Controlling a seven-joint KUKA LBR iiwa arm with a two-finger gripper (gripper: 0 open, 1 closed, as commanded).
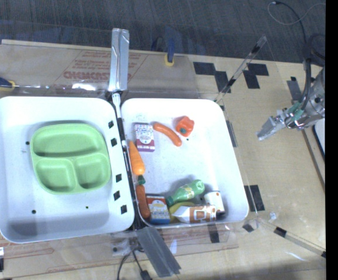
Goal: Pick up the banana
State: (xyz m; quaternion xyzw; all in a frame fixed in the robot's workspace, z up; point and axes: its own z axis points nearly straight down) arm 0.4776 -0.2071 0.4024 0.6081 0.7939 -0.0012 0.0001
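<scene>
Hand (269, 130) hangs over the bench (274, 179), right of both bins.

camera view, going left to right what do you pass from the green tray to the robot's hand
green divided tray → carrot → small red-and-white carton → sausage → orange pepper → hand, out over the bench to the right of both bins.

- I'm looking at a robotics lab, not a home.
- Plywood table (274, 174) with black tape markers.
- Two white bins (5, 156) clamped side by side.
- Loose cable (291, 10) on dark carpet.
</scene>
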